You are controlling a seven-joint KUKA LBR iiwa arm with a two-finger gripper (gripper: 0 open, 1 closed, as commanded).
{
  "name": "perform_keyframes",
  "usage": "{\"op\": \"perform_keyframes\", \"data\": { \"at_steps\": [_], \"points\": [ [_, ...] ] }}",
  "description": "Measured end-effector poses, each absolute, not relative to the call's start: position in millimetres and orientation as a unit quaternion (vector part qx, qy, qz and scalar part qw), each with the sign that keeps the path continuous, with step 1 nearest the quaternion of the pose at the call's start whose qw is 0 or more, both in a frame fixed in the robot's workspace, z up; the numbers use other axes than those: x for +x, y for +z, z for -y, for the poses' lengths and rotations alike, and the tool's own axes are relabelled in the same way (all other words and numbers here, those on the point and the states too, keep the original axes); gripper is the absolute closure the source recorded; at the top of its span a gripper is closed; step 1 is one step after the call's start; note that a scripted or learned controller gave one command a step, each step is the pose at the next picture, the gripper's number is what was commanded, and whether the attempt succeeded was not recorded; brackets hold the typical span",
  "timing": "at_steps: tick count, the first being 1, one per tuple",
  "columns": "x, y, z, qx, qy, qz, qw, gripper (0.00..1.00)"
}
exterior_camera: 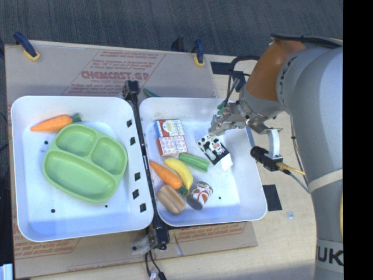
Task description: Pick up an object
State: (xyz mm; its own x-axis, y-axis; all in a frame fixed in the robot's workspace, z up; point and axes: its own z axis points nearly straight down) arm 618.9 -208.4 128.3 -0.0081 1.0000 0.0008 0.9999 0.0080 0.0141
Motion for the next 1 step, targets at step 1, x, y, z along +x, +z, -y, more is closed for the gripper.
{"op": "perform_keyframes", "data": {
  "at_steps": [1],
  "points": [
    [537.9, 223.4, 168.0, 0.705, 0.0, -0.709, -0.001, 1.0]
  ]
}}
